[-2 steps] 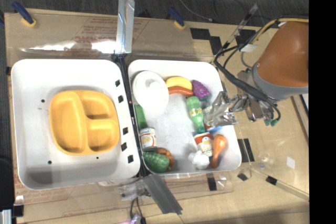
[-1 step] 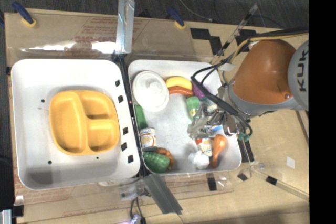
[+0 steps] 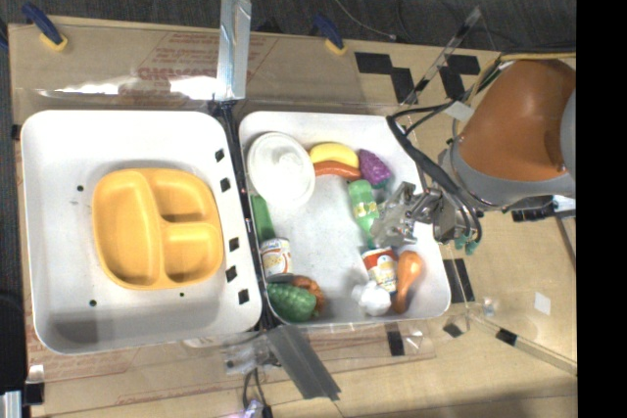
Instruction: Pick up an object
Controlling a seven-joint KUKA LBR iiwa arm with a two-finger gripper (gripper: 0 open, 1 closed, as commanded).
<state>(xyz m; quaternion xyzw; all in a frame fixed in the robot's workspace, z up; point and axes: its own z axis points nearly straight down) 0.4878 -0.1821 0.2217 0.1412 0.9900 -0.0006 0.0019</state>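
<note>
At the bottom edge of the view, closest to the lens, a grey metal bracket (image 3: 299, 362) sits on the counter (image 3: 549, 308) just below the seam where the two bins meet.

The left bin (image 3: 59, 162) holds a yellow divided tray (image 3: 157, 227) with three compartments, lying flat near the bin's middle.

The right bin (image 3: 323, 240) is crowded. Along its left wall lies a green bottle (image 3: 262, 218), and just below it a small can with a printed label (image 3: 275, 258). Below the can, in the bin's near left corner, a dark green bumpy vegetable (image 3: 292, 301) rests with an orange piece against it. Toward the far side sits a round white bowl (image 3: 280, 165). Beside it lies a yellow banana (image 3: 333, 154) with a red-orange piece just under it, then a purple toy (image 3: 374, 166). A light green bottle (image 3: 363, 204) lies near the bin's middle. Near the right front corner are a small red-and-white container (image 3: 378, 266), a white lump (image 3: 373, 299) below it and an orange carrot (image 3: 407, 276) beside them.

The gripper (image 3: 397, 218) hangs over the right bin, just beside the light green bottle and above the red-and-white container. Its fingers look metallic, yet how far apart they stand I cannot tell, and nothing is visibly held between them. The arm's orange band (image 3: 514, 117) sits at the right.
</note>
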